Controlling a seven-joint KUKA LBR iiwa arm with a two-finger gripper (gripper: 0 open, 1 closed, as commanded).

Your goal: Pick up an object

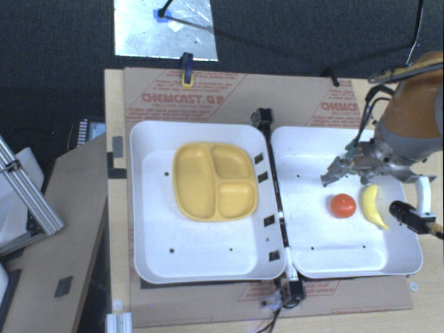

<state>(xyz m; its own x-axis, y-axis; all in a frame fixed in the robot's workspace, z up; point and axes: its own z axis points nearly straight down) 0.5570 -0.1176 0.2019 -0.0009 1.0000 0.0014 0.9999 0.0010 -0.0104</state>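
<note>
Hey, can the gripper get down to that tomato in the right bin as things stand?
Probably yes. The tomato lies uncovered on the right bin floor, with the gripper just above and left of it. Only the banana lies close on its right, apparently not touching.

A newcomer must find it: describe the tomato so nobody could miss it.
Start at the right-hand white bin. Near its middle, just below the gripper, lies the tomato. It is round and red, whereas the banana beside it is long and yellow.
</note>
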